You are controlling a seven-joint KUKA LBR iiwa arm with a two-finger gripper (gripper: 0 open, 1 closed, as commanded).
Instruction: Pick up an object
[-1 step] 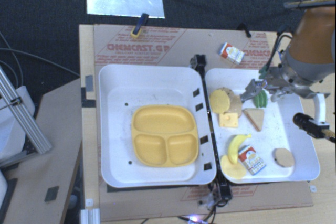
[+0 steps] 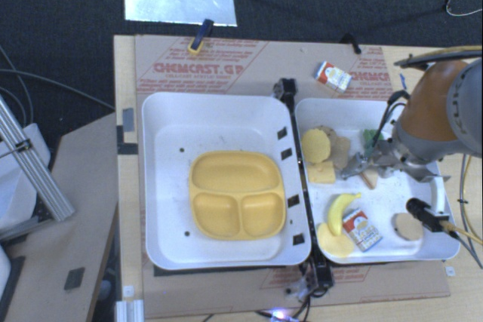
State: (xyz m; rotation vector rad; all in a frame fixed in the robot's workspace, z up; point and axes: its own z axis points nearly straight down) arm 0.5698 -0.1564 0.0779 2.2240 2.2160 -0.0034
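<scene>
Several small things crowd the right bin (image 2: 434, 249), and that crowding looks like the main risk: the claw (image 2: 361, 165) sits low among them, so a close could catch two pieces at once or nudge one aside and come up with nothing. Its metal tips point left, toward a pale block (image 2: 323, 174) lying just beside them, with a yellow round piece (image 2: 317, 145) right above that. I cannot tell whether the claw is open or closed; the tips blur into the clutter, and nothing clearly sits between them. A banana (image 2: 339, 210) and a red-and-white box (image 2: 361, 228) lie near, below the claw; a tan disc (image 2: 407, 227) rests toward the bin's lower right. The yellow tray (image 2: 238, 194) is alone in the left bin (image 2: 162, 162), well apart.
</scene>
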